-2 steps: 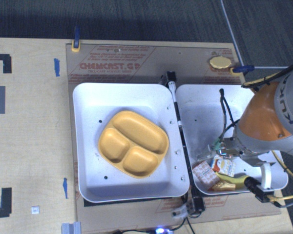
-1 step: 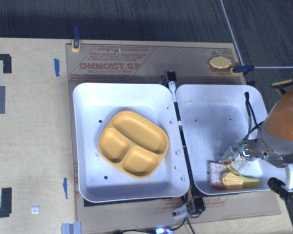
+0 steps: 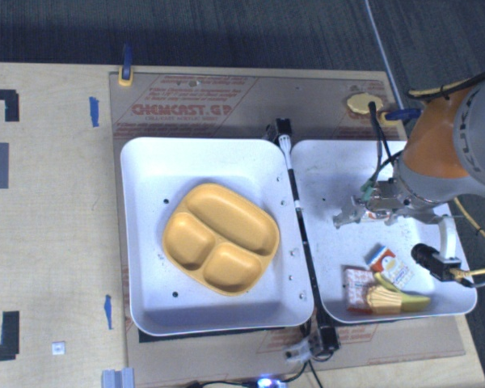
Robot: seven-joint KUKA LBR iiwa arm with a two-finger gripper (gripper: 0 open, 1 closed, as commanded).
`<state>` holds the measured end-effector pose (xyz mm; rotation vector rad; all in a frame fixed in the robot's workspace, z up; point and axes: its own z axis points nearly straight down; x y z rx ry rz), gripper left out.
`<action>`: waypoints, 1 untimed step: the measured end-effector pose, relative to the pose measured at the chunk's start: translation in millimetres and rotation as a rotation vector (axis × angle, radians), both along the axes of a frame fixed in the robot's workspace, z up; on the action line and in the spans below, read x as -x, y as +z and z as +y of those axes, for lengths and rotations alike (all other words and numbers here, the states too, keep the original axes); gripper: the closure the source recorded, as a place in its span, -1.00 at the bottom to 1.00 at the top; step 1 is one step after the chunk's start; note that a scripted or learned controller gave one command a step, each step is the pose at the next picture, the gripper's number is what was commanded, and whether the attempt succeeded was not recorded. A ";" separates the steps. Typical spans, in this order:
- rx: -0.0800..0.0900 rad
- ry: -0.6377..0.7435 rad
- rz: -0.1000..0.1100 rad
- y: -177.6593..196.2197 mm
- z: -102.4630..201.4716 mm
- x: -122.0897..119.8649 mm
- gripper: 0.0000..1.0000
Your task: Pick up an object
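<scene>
Metal gripper (image 3: pixel 370 204) hangs over the middle of the right bin (image 3: pixel 323 241); whether it is parted or closed cannot be told, and nothing shows in its grasp. Nearest pickable things, the small packets (image 3: pixel 377 285), lie toward the bin's near edge. A yellow tray (image 3: pixel 220 238) sits in the left bin (image 3: pixel 145 217).

2 white bins (image 3: pixel 137 217), cardboard sheet (image 3: pixel 226 103), wooden bench (image 3: pixel 48 241)

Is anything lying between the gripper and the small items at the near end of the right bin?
Nothing visible does. The gripper hangs over bare white floor of the right bin; the yellow corn-shaped toy, red-and-white packet and small orange-and-white carton lie clustered nearer the camera, with open floor between.
</scene>
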<state>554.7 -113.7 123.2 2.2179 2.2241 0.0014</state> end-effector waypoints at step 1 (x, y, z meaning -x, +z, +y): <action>0.002 -0.001 -0.001 42.1 -7.9 -6.0 1.00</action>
